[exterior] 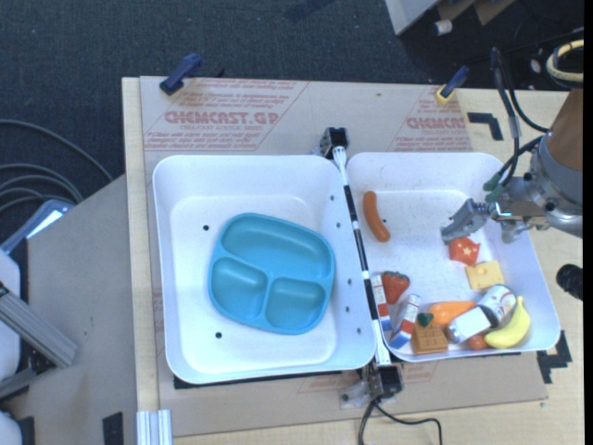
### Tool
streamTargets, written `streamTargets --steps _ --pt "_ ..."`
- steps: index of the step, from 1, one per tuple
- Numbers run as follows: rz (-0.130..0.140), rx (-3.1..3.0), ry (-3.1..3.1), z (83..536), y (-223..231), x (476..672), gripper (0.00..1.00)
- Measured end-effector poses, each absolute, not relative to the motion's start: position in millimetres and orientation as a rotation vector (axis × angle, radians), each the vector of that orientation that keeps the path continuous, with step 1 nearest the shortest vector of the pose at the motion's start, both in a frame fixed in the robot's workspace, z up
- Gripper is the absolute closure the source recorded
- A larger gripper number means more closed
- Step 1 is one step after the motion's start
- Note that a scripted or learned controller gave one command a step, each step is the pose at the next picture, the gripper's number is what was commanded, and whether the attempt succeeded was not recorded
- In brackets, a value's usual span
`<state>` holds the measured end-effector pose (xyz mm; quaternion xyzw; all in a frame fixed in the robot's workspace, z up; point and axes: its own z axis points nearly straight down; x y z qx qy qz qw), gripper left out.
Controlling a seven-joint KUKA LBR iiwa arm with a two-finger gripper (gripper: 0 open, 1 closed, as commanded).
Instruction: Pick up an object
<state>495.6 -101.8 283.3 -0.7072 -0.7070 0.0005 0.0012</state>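
Red toy piece (464,249) lies in the right bin (435,170) just below the open, empty gripper (488,222), so this is probably the approach; next, descend and close.

- Printed in red on the brown bench board (278,109), behind the left bin (176,202): "CHEMCAST GP", upside down as seen from the camera, the largest line of the block.
- Smaller red lines above and below that word, too fine to read.
- Same red print repeated on the board behind the right bin (417,170), near the yellow clamp (451,85): "CHEMCAST" legible, again inverted and partly cut off by the bin's rim.
- Label on the small white bottle (482,315) in the right bin: markings present, too small to read.
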Motion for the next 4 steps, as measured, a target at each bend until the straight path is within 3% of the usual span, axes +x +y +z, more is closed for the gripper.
streamTargets --steps 2,3,4 --pt "0.0 -2.222 -2.22 84.3 -119.2 514.9 0.0" --pt "0.0 -2.221 -2.22 84.3 -96.1 484.2 0.0" --pt "-0.001 -2.223 -2.22 93.9 -96.0 484.3 1.0"
